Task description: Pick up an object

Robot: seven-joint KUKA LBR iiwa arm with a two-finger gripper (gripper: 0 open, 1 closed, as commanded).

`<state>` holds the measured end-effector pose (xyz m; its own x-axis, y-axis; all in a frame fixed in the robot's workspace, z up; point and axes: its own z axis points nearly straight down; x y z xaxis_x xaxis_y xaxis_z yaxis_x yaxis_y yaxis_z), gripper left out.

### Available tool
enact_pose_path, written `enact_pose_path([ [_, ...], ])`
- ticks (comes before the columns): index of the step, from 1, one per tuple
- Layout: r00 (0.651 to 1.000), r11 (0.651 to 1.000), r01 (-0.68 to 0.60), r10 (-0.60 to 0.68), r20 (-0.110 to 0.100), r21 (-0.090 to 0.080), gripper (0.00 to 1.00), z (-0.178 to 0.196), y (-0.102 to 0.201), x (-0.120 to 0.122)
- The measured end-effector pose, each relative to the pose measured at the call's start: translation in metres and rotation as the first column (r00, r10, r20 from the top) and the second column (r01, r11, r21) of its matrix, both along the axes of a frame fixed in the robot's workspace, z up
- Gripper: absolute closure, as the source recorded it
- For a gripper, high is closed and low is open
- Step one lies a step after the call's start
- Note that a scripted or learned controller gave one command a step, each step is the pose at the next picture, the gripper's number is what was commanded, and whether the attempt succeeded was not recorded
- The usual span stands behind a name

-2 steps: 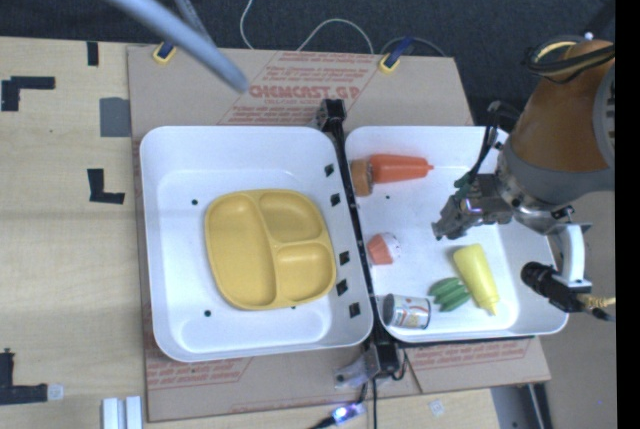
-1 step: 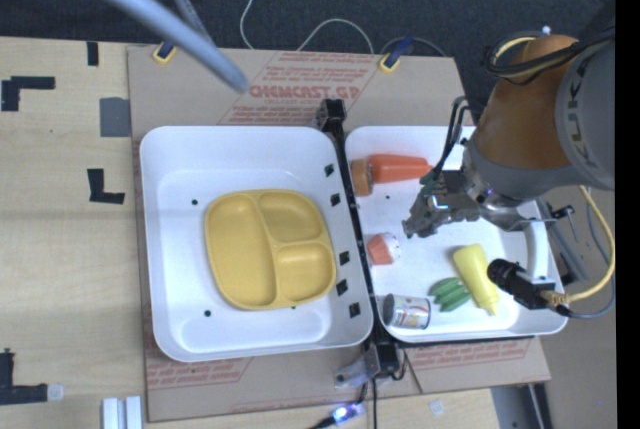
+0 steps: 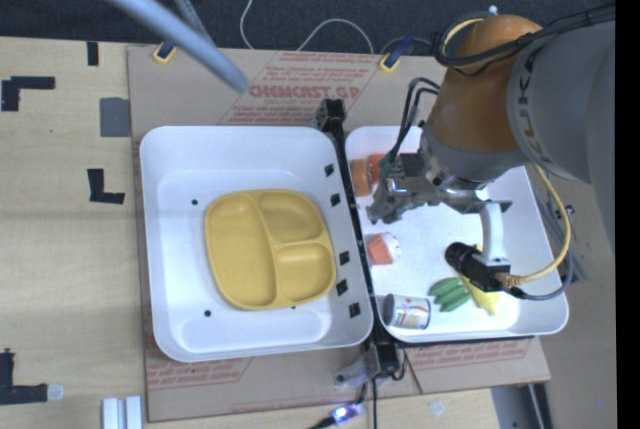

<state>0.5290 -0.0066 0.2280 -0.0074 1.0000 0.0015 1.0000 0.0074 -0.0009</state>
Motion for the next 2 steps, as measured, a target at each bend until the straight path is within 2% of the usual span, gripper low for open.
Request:
enact_pose_path([
  [1, 1.000, 1.000, 0.000, 0.000, 0.000, 0.000, 1.00, 0.008, 0.052, 0.010],
  [2, 1.000, 1.000, 0.002, -0.002, -0.003, -0.001, 1.00, -0.009, 0.099, 0.017],
])
